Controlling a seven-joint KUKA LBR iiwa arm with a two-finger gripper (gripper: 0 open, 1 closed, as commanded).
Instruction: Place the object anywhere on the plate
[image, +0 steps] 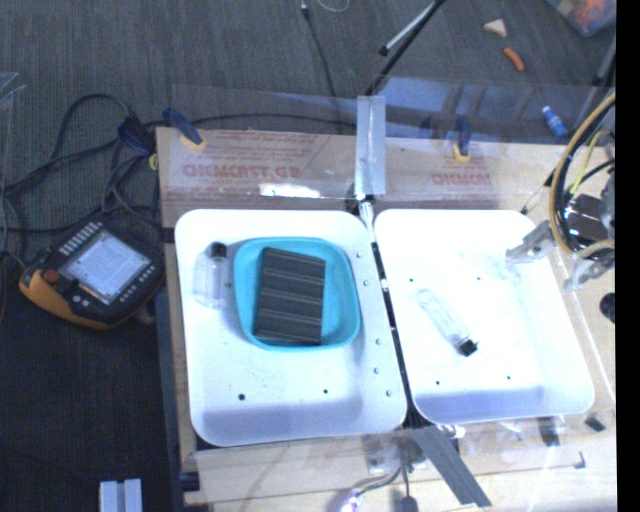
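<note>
On blue plate (345, 300), ribbed slab (291, 295) (dark, rectangular)

I work in a lab: my bench (300, 165) holds two white bins (300, 400), cables (70, 150) trail over carpet, a control pendant (95, 275) lies beside.

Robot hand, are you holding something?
Nothing is held. The gripper sits at the right bin's edge, apart from the clear bottle lying there.

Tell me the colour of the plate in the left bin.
Light blue; the plate shows best in the camera view, with a dark ridged block lying on it.
</note>
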